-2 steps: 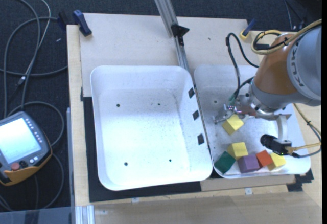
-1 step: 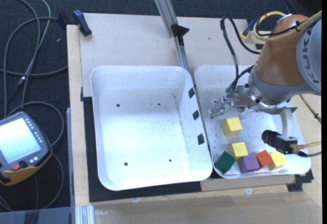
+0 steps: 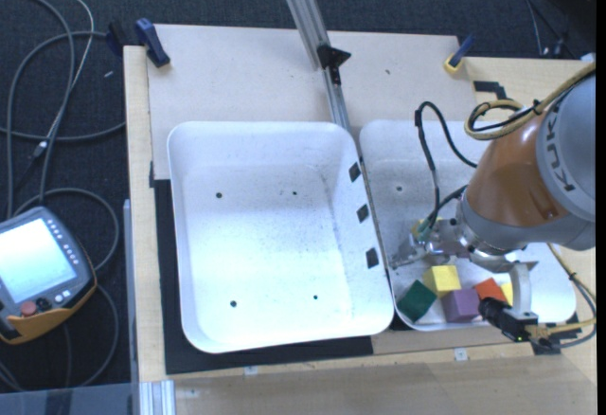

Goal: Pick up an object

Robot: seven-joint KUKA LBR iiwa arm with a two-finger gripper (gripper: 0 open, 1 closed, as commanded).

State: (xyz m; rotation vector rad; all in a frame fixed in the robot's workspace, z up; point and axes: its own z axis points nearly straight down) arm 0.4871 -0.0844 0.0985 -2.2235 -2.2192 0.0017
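Reaching in from the right, the arm [image 3: 530,186] covers most of the right bin [image 3: 393,153]. Its gripper [image 3: 437,247] sits low over the blocks; I cannot tell its state. Green block [image 3: 415,299], yellow block [image 3: 446,279], purple block [image 3: 461,304] and a part-hidden orange block [image 3: 490,289] crowd the near edge. The left bin [image 3: 265,233] offers open room.

Grey arm [image 3: 559,176] enters from right, orange band [image 3: 507,181] above wrist. Wrist angles steeply downward. Gripper [image 3: 426,247] sits below and left of band, at arm's lowest point, fingertips obscured by own body.
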